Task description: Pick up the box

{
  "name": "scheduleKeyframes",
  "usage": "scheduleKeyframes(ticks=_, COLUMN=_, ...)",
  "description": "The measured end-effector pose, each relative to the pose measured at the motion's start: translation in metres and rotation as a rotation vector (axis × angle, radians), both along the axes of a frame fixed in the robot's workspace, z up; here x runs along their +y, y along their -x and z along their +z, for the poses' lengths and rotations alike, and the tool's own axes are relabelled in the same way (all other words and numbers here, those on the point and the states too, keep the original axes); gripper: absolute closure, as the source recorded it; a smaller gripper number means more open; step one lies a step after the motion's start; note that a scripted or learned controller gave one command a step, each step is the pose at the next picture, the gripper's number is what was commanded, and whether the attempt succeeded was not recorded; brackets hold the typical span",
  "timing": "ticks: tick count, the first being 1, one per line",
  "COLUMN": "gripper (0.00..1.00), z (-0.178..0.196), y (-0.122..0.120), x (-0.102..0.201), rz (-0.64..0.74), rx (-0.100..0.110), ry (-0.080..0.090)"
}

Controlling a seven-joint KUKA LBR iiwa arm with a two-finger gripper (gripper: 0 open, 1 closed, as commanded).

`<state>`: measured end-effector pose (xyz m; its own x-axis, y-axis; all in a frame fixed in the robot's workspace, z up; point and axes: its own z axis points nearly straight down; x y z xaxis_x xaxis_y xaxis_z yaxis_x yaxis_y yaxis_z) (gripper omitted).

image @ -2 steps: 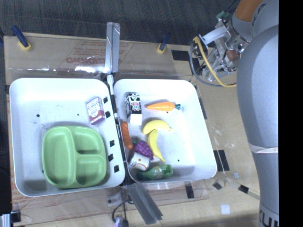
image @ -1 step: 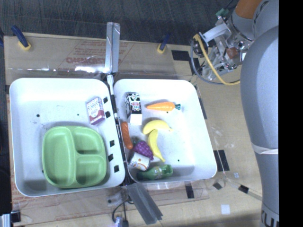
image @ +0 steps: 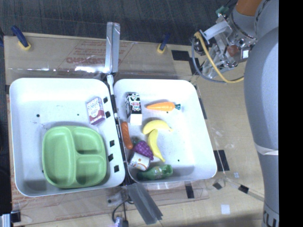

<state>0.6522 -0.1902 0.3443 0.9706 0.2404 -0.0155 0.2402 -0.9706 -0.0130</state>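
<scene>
A small red and white box (image: 96,110) lies in the left bin (image: 28,93), just above the green plate and close to the divider. A black and white cow-print carton (image: 133,103) lies in the right bin (image: 199,126) at its upper left. My gripper (image: 215,48) hangs outside the bins, above the bench beyond the right bin's far right corner, with yellow cable looped around it. It is far from both boxes and nothing shows in its grasp.
A green divided plate (image: 74,156) fills the left bin's lower half. The right bin also holds a carrot (image: 161,106), two bananas (image: 155,135), a sausage (image: 125,134), purple grapes (image: 143,149), a small can (image: 138,161) and a green bottle (image: 155,172).
</scene>
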Motion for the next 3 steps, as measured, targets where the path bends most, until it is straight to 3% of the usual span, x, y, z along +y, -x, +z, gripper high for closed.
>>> scheduleKeyframes(ticks=1, gripper=1.0, z=0.009, y=-0.001, x=0.004, rz=0.013, rx=0.004, ry=-0.003)
scheduleKeyframes(ticks=2, gripper=1.0, z=0.09, y=0.001, x=-0.018, rz=-0.001, rx=-0.018, ry=0.006)
scheduleKeyframes(ticks=3, gripper=1.0, z=0.099, y=-0.001, x=-0.014, rz=0.013, rx=-0.016, ry=0.004)
